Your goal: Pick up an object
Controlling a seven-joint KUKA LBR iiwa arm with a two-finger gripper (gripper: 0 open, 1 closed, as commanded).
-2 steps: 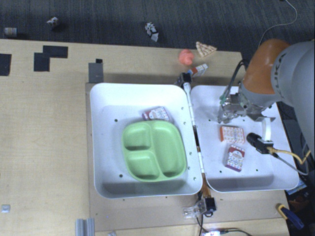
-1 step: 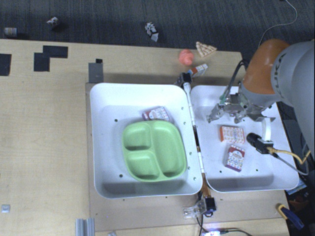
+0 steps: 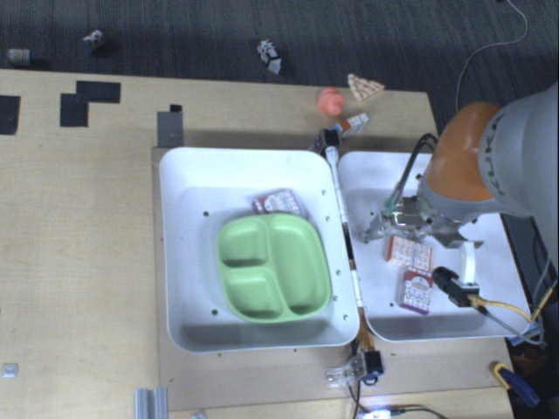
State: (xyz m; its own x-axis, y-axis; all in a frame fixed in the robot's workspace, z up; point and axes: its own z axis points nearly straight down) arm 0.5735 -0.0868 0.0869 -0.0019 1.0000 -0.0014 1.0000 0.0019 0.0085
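We see the gripper (image 3: 410, 225) low in the right bin (image 3: 376, 182), over a card packet (image 3: 410, 253); finger state unclear, so it may miss or just nudge the pkt.

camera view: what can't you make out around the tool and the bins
- Tool: the arm's wrist overhangs it, so its finger state is unreadable.
- Small printed packets in the right bin: print too small to read.
- Packet in the left bin: partly hidden behind the green divided plate.

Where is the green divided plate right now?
The green divided plate lies in the left white bin in the camera view, just below a small patterned packet, across the bin divider from the arm.
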